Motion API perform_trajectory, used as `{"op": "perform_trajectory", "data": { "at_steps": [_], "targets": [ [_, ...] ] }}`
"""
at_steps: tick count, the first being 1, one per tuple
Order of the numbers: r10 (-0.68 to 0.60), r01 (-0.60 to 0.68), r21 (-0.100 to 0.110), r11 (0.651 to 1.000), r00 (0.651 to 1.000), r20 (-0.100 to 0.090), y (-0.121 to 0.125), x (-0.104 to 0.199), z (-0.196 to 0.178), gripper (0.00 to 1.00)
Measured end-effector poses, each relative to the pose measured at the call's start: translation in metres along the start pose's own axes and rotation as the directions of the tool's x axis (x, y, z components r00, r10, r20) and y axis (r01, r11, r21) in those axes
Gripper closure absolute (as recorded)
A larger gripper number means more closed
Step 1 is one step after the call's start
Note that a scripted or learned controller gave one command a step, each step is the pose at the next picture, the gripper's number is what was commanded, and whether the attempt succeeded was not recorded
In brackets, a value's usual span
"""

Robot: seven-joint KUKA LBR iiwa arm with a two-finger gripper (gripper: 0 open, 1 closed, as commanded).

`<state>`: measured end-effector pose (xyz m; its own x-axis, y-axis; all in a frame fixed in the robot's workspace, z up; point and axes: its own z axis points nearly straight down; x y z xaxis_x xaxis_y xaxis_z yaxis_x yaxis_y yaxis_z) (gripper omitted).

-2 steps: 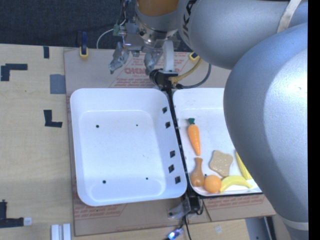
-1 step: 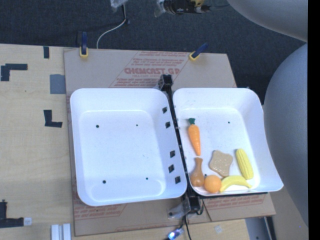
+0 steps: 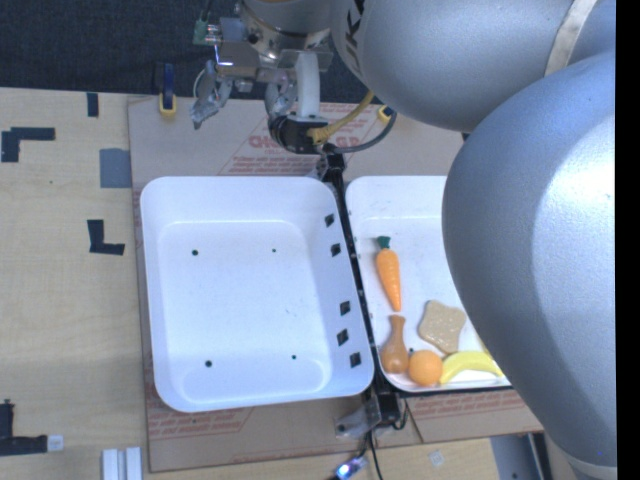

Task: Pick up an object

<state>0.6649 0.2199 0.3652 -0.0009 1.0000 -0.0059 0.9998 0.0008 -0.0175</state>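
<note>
While the grey arm (image 3: 520,168) fills the right side and top of the frame, we see its gripper (image 3: 245,93) near the top centre, above the far rim of the left bin (image 3: 160,268). Two fingers hang down with a clear gap between them, and nothing sits between them. Toward the lower right, the right bin (image 3: 400,203) holds the toy foods, partly hidden by the arm. We make out an orange carrot (image 3: 389,276) with a green top lying lengthwise near the divider. Below it lie a tan bottle-shaped piece (image 3: 396,348), a round orange fruit (image 3: 425,367), a slice of bread (image 3: 441,325) and a yellow banana (image 3: 470,367), close together at the bin's near edge.
</note>
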Motion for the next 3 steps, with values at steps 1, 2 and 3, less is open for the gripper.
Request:
{"op": "perform_trajectory", "data": {
  "at_steps": [1, 2, 3],
  "targets": [
    [-0.002, 0.001, -0.020, 1.000, 1.000, -0.007, 0.003, 0.013, -0.047, 0.00],
    [0.000, 0.000, -0.003, 1.000, 1.000, 0.000, 0.004, 0.014, 0.240, 0.00],
    [-0.003, 0.003, -0.013, 1.000, 1.000, -0.006, 0.006, 0.016, 0.219, 1.00]
  ]
}}
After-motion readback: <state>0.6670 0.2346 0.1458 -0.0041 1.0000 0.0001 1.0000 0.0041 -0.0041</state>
